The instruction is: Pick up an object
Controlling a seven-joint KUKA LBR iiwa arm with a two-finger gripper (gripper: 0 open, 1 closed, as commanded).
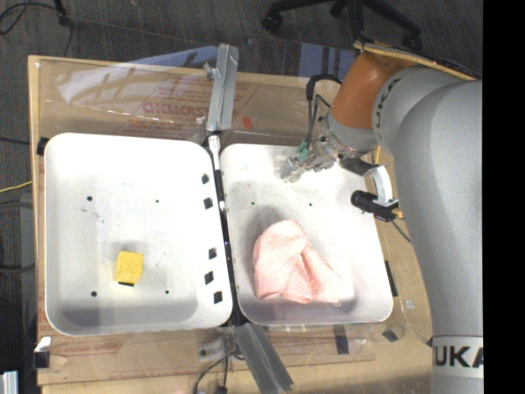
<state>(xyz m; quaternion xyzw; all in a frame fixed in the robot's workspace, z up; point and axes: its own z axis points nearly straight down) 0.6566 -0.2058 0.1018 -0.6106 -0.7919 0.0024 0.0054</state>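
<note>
Fingers [289, 171]: 2, small and pale, pointing toward the left of the camera view from the gripper [297, 167]; too small and blurred to tell how far apart they stand, and nothing is seen between them.

Landmark: right bin [246, 162], 1 of 2 shallow white bins set side by side on the bench. All places below are given against it.

Gripper: over the far part of the right bin's floor, near its far wall and roughly midway along that wall.

Arm [435, 187]: grey, with orange band [361, 97] above the wrist; crosses the right bin's far right corner and covers its right side.

Pink cloth [291, 265]: 1, crumpled in a heap, lying on the right bin's floor in its near half, close to the near wall. It is well apart from the fingers, with bare bin floor between them.

Yellow block [129, 268]: 1, small, in the left bin [74, 162], beyond the right bin's left wall, toward the near side.

Divider rail [220, 97]: 1, metal, running along the right bin's left wall.
</note>
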